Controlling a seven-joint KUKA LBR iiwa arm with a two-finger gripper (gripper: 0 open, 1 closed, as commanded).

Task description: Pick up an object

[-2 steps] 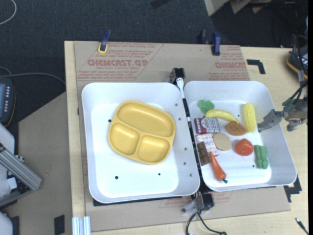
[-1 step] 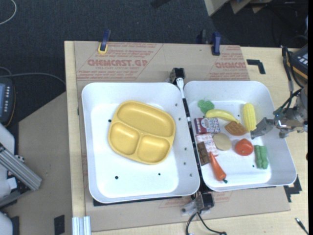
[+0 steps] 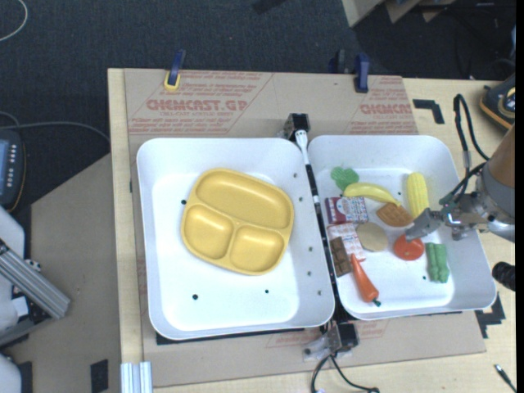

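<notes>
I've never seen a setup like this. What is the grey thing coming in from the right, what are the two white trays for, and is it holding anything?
You are looking down at a slant from one fixed camera above a bench. The grey thing is a robot arm; at its tip is a gripper for grabbing things. Two shallow white bins sit side by side. The left bin holds a yellow divided plate. The right bin holds toy food: a banana, corn cob, tomato, carrot, a green vegetable and some small packets. The gripper is low, just above the tomato. I cannot tell whether it holds anything.
</notes>
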